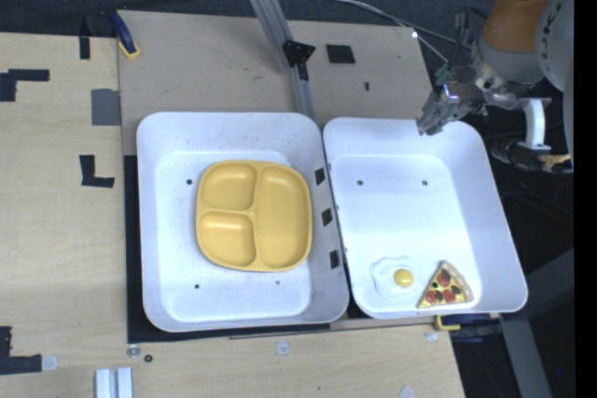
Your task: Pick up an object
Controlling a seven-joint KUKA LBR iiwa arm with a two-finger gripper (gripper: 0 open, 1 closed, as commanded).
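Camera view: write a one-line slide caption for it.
Gripper poised over the right bin's far rim; toy egg and pizza slice lie near its front; yellow plate in left bin.

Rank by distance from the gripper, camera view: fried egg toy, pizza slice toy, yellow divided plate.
From the gripper, over the right bin's far rim:
1. Fried egg toy and pizza slice toy, right bin's near end; too close to call.
2. Yellow divided plastic plate, left bin.

the two bins (pixel 159 200) were plain white. the divided plate (pixel 254 215) was a soft yellow all over. the toy fried egg (pixel 394 276) was white with a yellow yolk, and the toy pizza slice (pixel 446 286) was yellow dotted with red and dark toppings. the arm (pixel 527 0) was grey with an orange band.
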